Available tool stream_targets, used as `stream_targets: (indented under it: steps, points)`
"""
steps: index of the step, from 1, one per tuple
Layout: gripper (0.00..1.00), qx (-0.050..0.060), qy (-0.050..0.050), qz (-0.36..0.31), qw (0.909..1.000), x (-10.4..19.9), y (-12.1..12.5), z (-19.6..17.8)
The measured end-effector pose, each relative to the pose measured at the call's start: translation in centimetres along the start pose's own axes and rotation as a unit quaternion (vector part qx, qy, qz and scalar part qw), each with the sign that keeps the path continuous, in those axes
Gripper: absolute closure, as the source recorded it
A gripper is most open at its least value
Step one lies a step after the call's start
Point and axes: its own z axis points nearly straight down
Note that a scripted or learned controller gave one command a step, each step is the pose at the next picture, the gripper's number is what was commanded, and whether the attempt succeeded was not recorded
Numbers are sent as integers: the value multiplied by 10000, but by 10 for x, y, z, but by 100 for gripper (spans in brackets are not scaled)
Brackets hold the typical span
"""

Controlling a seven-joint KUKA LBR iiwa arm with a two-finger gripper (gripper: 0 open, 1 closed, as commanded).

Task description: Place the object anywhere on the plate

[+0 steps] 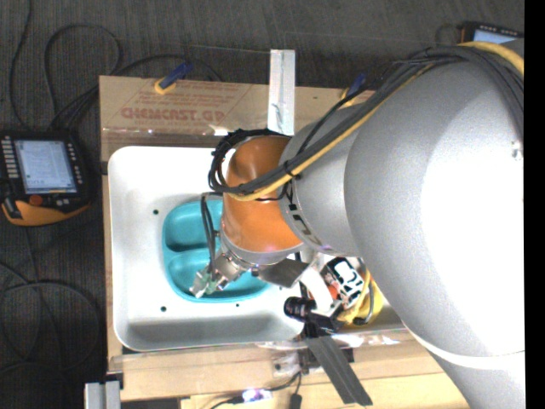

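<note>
Free room: I see bare floor of the white bin left of and below the teal plate | Blocked: my arm covers the plate's right part and everything to its right | Gripper over plate's lower section

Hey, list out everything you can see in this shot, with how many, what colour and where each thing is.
shallow white plastic bin: one, white, left half of the bench
divided turquoise plastic plate: one, turquoise, inside the white bin, partly under the arm
brown cardboard sheet: one, brown with red lettering, behind the bin
handheld control pendant: one, black and orange with a lit screen, on the floor at left
black cables: several, black, on the dark carpet at upper left
arm: one, grey with an orange band, reaching in from the right
gripper: one, metallic, over the plate's near compartment
</note>
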Motion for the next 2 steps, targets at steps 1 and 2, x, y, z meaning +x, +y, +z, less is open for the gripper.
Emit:
stream_targets:
  steps: [1, 2]
  points:
    - [100, 3, -14, 176, 9998, -49, -38, -7]
    - [100, -3, -11, 844, 9964, -62, 7, -6]
